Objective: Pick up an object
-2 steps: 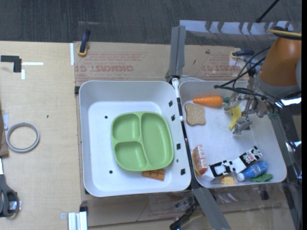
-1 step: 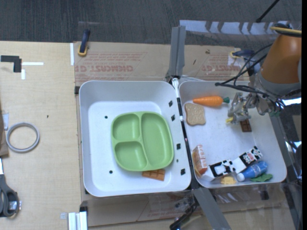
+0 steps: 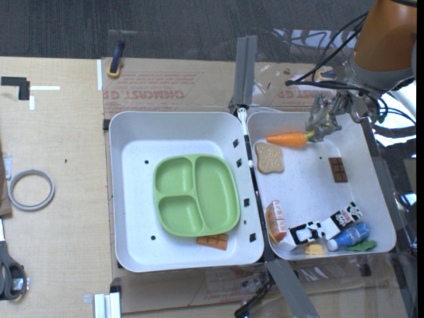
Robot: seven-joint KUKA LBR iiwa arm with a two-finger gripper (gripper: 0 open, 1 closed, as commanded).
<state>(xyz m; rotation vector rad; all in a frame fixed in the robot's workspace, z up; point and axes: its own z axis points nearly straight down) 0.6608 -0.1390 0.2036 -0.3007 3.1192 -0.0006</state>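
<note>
In the right bin [image 3: 377,197] an orange toy carrot [image 3: 286,139] lies near the back wall, with a slice of bread [image 3: 269,158] just in front of it. My gripper [image 3: 318,126] hangs at the carrot's green right end, close to it or touching it; the carrot rests on the bin floor. Further right lies a brown chocolate bar [image 3: 338,169]. Along the front of this bin lie an orange-and-white carton [image 3: 275,221], a cow-patterned piece [image 3: 324,227], a blue bottle [image 3: 348,236] and a small yellow piece [image 3: 316,248].
The left bin [image 3: 129,197] holds a green divided plate [image 3: 197,194] and a brown waffle [image 3: 213,242] at its front edge. A tape roll [image 3: 30,189] and scissors [image 3: 10,280] lie on the bench at the left. Cables trail behind the right bin.
</note>
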